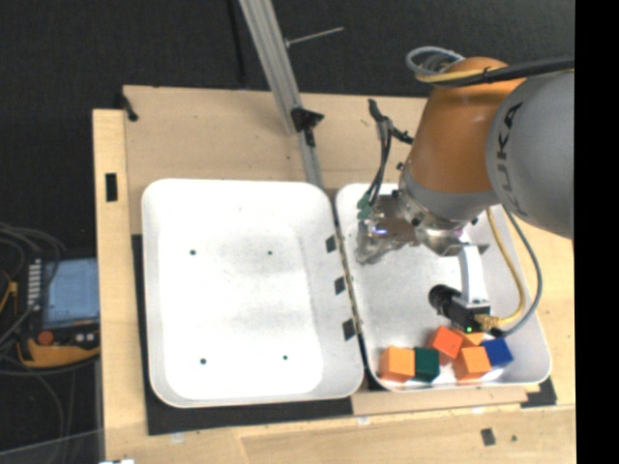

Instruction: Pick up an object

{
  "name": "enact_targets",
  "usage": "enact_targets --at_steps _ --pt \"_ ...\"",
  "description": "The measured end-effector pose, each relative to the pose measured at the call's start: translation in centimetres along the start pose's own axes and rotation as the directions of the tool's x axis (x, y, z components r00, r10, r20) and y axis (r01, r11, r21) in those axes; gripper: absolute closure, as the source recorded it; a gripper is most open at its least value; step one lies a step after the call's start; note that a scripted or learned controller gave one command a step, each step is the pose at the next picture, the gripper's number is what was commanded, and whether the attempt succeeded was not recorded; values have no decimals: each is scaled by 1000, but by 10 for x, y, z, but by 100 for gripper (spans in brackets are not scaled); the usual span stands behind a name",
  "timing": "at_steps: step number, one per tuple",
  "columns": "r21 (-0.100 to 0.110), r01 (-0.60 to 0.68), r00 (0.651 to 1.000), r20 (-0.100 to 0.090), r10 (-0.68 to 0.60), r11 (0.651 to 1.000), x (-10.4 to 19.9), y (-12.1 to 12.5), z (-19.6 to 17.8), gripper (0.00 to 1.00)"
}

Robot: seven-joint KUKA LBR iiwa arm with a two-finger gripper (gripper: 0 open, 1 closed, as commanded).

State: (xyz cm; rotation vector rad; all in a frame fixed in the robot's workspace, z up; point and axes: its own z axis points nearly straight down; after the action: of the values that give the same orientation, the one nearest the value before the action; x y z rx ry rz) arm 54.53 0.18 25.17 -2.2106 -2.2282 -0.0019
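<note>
Blocks sit clustered at the 6 o'clock wall of the right bin [503, 259]: an orange block [397, 362], a green block [427, 362], two more orange ones and a blue block [498, 351]. Above the bin's 11 o'clock part hangs the pincer [372, 245], its state impossible to tell. Likely approach stage; next it must travel toward 6 o'clock and descend over one block.

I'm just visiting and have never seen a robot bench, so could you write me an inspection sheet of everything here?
Surface: pale wooden bench bearing two shallow white plastic bins: left bin, right bin.
Job's things: small blocks clustered at the right bin's near edge: three orange blocks, a green block, a blue block.
Clutter: nothing seen.
Grippers: two-finger gripper over the right bin's far left part, away from the blocks.
Cables: yellow cable along the arm.
Surroundings: black floor, grey metal pole.
</note>
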Motion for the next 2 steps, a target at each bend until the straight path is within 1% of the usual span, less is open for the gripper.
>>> enact_targets --at_steps 1,2 --pt "0 -1 1000 1 1 1000 47 -26 0 100" --pt "1 -2 1000 2 2 1000 96 -43 19 100"
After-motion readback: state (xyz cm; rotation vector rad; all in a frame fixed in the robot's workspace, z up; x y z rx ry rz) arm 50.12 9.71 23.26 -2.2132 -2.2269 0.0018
